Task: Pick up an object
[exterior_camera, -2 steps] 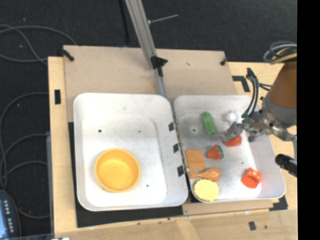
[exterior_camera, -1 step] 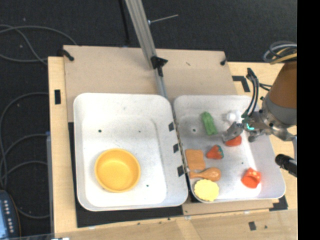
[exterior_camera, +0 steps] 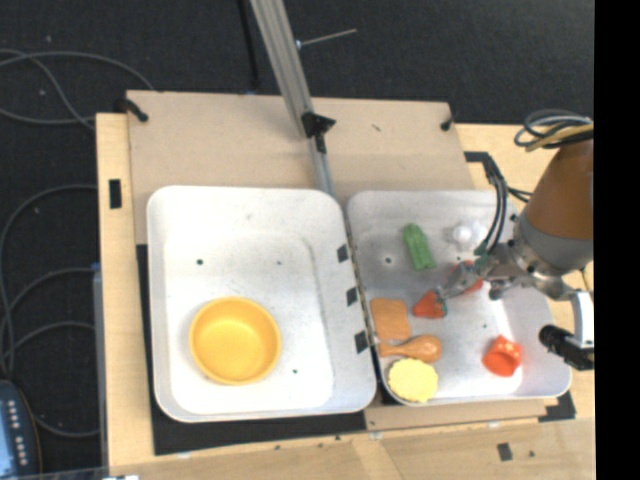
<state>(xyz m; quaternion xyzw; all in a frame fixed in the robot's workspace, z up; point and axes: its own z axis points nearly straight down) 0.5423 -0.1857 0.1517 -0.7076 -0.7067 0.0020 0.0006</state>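
Two white bins point(exterior_camera: 250, 208) sit on a tan tabletop point(exterior_camera: 230, 138). The bowl point(exterior_camera: 235, 340) is yellow; the right bin carries a green piece point(exterior_camera: 418, 246), red wedge point(exterior_camera: 430, 305), orange block point(exterior_camera: 503, 356) and pale-yellow round point(exterior_camera: 413, 379).

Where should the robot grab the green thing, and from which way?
Probably across the middle of the green piece, pinching its narrow sides from straight above. It looks long and thin, lying flat in the right bin, with bare floor around it. The gripper hangs just beside it.
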